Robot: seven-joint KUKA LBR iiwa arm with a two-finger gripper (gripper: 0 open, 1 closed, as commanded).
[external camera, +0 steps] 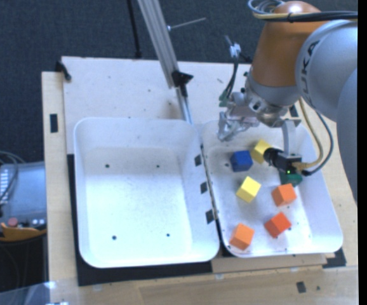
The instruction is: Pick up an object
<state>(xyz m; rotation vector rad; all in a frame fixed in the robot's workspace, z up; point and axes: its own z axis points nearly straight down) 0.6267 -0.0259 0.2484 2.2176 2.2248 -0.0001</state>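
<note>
The grey arm with its orange band reaches in from three o'clock, and its two-finger gripper [233,129] hangs over the far, twelve o'clock end of the right-hand shallow white plastic bin [323,224]. Whether its jaws stand wide or narrow cannot be told from this slant, and nothing shows between them.

Just at five o'clock of the gripper lies a small blue cube [240,161], near it but apart. At two o'clock of the blue cube, close beside it, sits a yellow cube [260,150], partly hidden by a black fitting with a green light that hangs from the wrist. A second yellow cube [248,189] lies near the middle of the bin, at six o'clock of the blue one. At three o'clock of that second yellow cube is an orange cube [284,195], with a green block [293,178] just behind it, mostly hidden. Nearer the six o'clock rim lie a red-orange cube [277,224] and, at its eight o'clock, another orange cube [242,236] close to the bin's left wall.

The left-hand shallow white plastic bin [82,189] touches the right one along their shared edge. Both rest on the pale tabletop [113,81], where a slanted aluminium mast [160,40] rises at twelve o'clock.
</note>
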